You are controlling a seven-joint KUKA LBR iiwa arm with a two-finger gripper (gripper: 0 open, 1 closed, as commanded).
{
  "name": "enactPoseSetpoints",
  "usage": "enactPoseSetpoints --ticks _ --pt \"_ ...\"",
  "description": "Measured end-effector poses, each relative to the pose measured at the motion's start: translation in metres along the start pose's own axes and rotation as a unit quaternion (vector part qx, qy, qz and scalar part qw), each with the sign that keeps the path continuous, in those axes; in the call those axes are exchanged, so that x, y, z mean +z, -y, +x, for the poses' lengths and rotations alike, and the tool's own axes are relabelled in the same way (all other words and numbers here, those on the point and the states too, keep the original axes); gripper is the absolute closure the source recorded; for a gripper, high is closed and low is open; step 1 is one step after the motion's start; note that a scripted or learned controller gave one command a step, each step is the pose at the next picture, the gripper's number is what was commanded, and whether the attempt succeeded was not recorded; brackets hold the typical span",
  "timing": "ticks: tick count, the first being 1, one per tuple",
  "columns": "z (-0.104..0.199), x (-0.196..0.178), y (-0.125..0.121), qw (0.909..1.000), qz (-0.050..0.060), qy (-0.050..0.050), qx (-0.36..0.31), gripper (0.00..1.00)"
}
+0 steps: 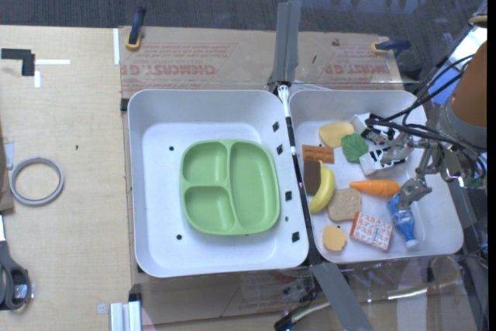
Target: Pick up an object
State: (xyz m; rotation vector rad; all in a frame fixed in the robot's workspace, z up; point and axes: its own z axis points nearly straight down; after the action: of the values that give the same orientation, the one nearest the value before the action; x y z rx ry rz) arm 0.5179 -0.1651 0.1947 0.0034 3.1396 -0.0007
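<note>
The right bin (442, 244) holds a jumble of toy food: a banana (323, 190), a carrot (375, 186), a slice of bread (344, 205), a red and white box (372, 231), a blue bottle (403, 219), a yellow piece (335, 134), a green piece (355, 146) and a brown bar (318, 154). My gripper (416, 188) hangs low over the bin's right side. It is just above the top of the blue bottle and right of the carrot's tip. Cables trail from the wrist across a black and white object (384, 145).
In the left bin (147, 167) lies a green divided plate (231, 186). A grey tape ring (35, 181) and scissors (12, 287) lie on the wooden bench at far left. Clamps (136, 27) hold the cardboard behind the bins.
</note>
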Motion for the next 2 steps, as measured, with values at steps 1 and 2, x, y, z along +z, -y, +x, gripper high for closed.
enactPoseSetpoints --ticks 1,2 --pt "-0.011 0.103 0.002 0.9991 0.0 0.0 -0.043 0.0" --pt "-0.056 0.103 0.018 0.9877 0.0 -0.001 0.156 0.0"
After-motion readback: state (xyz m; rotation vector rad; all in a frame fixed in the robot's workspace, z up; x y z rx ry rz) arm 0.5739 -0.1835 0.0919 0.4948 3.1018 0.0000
